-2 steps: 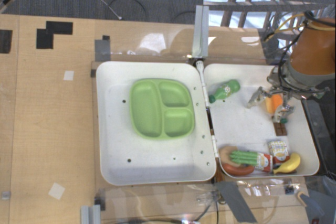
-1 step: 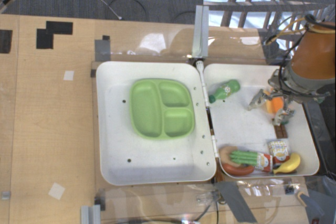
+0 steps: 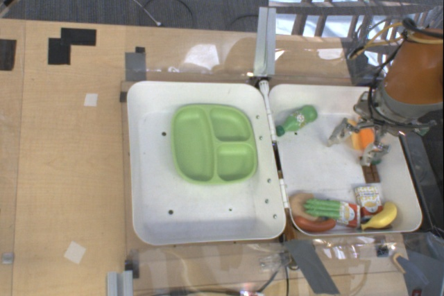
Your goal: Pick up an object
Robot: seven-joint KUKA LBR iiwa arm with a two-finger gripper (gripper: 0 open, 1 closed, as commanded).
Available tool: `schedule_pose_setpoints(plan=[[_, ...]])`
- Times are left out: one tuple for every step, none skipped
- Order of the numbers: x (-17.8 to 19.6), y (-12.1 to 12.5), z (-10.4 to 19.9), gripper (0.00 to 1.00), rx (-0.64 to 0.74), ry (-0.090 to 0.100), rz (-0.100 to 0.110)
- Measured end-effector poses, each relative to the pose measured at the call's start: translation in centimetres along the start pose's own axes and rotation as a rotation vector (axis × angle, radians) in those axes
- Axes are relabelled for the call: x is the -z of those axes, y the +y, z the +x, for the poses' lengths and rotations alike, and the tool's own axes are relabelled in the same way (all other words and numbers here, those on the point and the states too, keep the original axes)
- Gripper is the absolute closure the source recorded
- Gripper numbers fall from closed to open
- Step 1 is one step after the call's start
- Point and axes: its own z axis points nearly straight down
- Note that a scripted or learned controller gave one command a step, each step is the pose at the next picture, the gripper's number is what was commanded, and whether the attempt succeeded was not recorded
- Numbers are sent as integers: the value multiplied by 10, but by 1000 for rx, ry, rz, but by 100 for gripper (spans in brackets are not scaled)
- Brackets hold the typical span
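We find the gripper [image 3: 362,138] low in the right bin [image 3: 316,163], its jaws spread around an orange object [image 3: 362,138]; whether they grip it we cannot tell. Nothing is lifted, so the pick is not yet done. A green bottle [image 3: 297,120] lies near, 1 banana [image 3: 381,217] at the front edge. The left bin [image 3: 149,218] holds a green tray [image 3: 212,143].

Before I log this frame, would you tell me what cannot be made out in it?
- Gripper: its fingers are too small and cluttered in the camera view to judge.
- Orange object at the gripper: partly covered, identity unclear.
- Pile at the right bin's near edge: items overlap; the small carton's label is unreadable.
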Motion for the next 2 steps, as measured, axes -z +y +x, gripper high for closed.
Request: schedule_pose_setpoints(plan=[[14, -2, -3, 100, 1, -5, 9], [13, -2, -3, 0, 1, -5, 8]])
